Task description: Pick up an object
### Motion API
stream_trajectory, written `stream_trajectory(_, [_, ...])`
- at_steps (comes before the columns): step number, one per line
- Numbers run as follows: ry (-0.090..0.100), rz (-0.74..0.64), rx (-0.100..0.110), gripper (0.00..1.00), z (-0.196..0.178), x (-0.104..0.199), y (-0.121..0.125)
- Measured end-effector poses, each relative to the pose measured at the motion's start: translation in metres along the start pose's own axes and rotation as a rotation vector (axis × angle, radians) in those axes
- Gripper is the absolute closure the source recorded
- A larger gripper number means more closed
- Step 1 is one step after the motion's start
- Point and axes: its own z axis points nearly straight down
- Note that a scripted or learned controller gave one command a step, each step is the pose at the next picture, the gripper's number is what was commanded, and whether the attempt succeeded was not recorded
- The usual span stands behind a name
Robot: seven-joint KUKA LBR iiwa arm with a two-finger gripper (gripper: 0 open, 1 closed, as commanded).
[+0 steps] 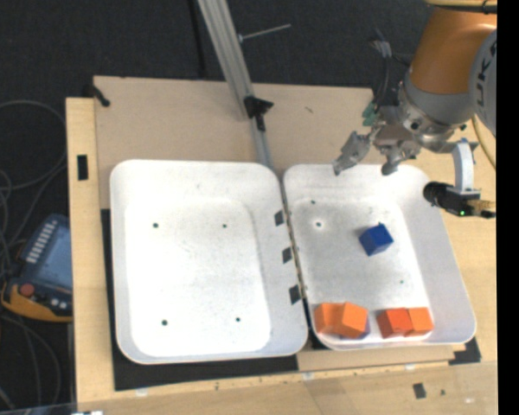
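Note:
A blue cube (376, 239) lies near the middle of the right bin (441, 258). Two orange blocks rest along that bin's front wall: one (342, 318) at the front left, the other (405, 321) at the front right. My gripper (364, 165) hangs over the far edge of the right bin, above and behind the blue cube. Its two fingers (347, 156) are spread apart with nothing between them.
The left bin (130, 232) sits beside the right one, joined by small black clips. A slanted metal rod (233, 59) rises from between the bins toward the back. Cables and a handheld pendant (43, 266) lie off the bench at the left.

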Motion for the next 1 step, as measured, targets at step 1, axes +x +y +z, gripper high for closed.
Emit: stream_trajectory(1, [0.000,0.003,0.009,0.00,0.1185,-0.0085,-0.0226])
